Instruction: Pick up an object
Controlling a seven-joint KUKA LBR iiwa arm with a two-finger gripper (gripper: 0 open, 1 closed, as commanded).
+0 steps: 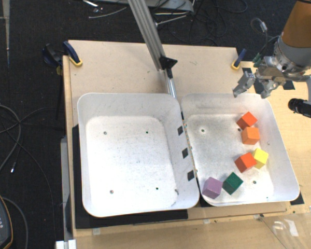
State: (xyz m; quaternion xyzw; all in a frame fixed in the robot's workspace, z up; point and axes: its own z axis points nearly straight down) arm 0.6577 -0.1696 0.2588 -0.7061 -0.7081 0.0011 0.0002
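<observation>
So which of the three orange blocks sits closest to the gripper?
The topmost orange block, at the right bin's far end, just below the gripper. The other two lie farther down the bin.

Two shallow white plastic bins (93, 113) sit side by side. Six small cubes: three orange (246, 120), one yellow (261, 157), one green (232, 182), one purple (212, 187).

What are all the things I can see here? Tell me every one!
Bins: 2, white, side by side on the bench, left bin and right bin.
Orange blocks: 3, in the right bin.
Yellow block: 1, touching the lowest orange one.
Green block: 1, near the front.
Purple block: 1, beside the green.
Clamps: 2, blue and yellow, back bench corners.
Gripper: 1, grey, open, above the right bin's back edge, holding nothing.
</observation>
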